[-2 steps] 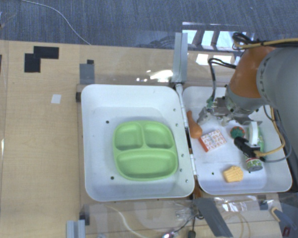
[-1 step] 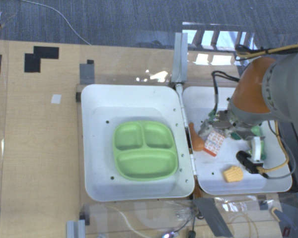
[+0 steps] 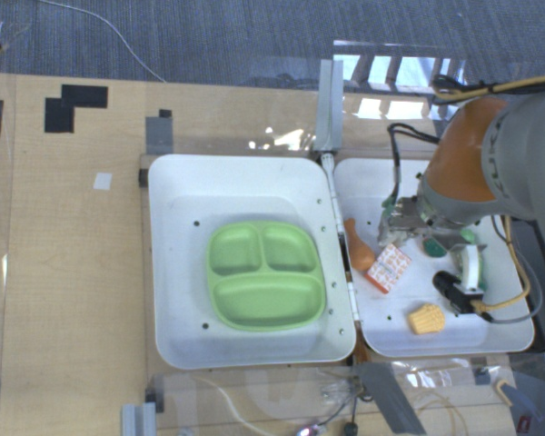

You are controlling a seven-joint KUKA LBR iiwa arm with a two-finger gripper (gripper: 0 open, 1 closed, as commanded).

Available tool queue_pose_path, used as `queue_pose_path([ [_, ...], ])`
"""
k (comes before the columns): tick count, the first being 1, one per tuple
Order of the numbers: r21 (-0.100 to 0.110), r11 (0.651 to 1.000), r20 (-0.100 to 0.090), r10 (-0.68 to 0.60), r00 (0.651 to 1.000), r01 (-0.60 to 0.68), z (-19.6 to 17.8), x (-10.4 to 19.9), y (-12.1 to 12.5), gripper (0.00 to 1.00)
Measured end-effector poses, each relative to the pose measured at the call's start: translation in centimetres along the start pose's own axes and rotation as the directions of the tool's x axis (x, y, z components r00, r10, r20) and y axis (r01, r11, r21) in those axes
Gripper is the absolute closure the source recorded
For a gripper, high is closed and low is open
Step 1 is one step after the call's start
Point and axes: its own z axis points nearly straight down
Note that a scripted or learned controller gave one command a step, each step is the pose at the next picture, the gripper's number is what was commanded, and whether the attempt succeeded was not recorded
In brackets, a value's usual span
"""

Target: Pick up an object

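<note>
Over right bin (image 3: 500, 334): gripper (image 3: 401, 228) low among clutter | finger state: cannot tell, wrist blocks it | poised above blister pack (image 3: 390, 267), likely pick target, orange piece (image 3: 359, 252) just beside | yellow block (image 3: 426, 318) near front wall | green divided tray (image 3: 265, 273) in left bin (image 3: 177, 243) | items under arm unclear

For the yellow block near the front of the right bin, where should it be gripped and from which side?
Probably from straight above, closing across the short sides of the yellow block. It lies flat on the floor of the right bin, apart from the other items, with free space around it, though the front wall is close.
</note>
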Motion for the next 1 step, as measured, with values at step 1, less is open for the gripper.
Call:
queue_pose_path([
  [1, -0.003, 1.0, 0.007, 0.004, 1.0, -0.004, -0.13, -0.43, 0.03, 0.0],
])
